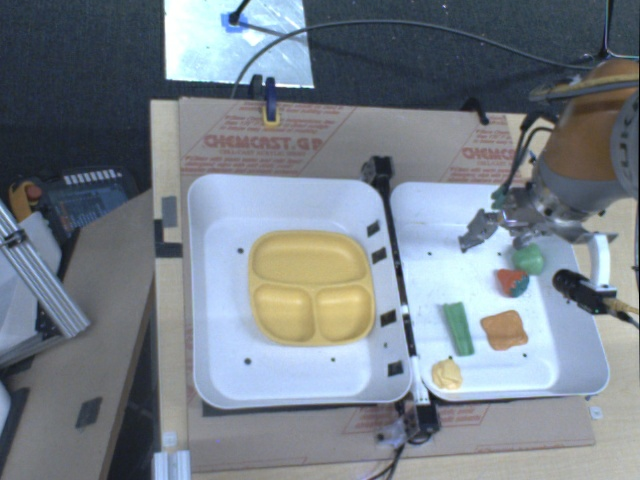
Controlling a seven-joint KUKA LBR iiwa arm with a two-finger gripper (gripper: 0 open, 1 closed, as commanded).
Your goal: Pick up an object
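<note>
The grey arm with its orange band reaches in from the right, its two-finger gripper hanging low.

Dark carpet floor surrounds a wooden bench with a foil sheet.

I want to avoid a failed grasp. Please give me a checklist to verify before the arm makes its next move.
1. Objects within the right bin: ok.
2. Green stick lies apart from the others: ok.
3. Green ball and red piece are separate: not ok, they touch.
4. Gripper is above the right bin: ok.
5. Jaws open: cannot tell.
6. Yellow tray is out of the way: ok.
</note>
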